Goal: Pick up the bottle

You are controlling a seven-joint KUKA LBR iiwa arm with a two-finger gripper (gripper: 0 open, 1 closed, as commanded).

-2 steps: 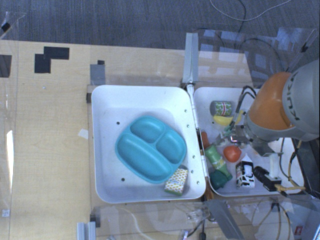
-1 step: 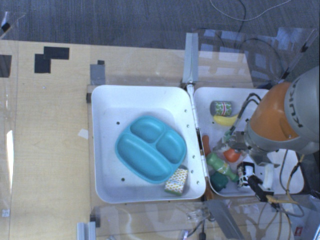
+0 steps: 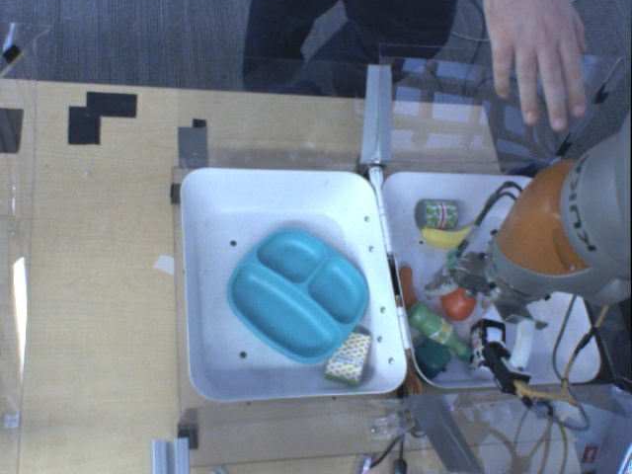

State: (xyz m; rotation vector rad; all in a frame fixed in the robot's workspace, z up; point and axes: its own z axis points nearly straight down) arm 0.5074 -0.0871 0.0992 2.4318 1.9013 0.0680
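The bottle [image 3: 435, 325] is light green and lies on its side near the front left of the right bin [image 3: 405, 205]. My gripper [image 3: 456, 276] hangs below the grey arm with the orange band [image 3: 538, 233], just above and to the right of the bottle. It is close over a red tomato-like thing [image 3: 457, 305]. Nothing shows as lifted off the bin floor.
The right bin also holds a can [image 3: 439, 212], a yellow banana [image 3: 446, 236], an orange carrot [image 3: 405, 286] by the left wall and a dark green thing [image 3: 432, 357]. The left bin [image 3: 212, 205] holds a blue divided plate [image 3: 299, 292] and a small patterned box [image 3: 349, 358]. A person's hand [image 3: 533, 42] hovers beyond the bench.
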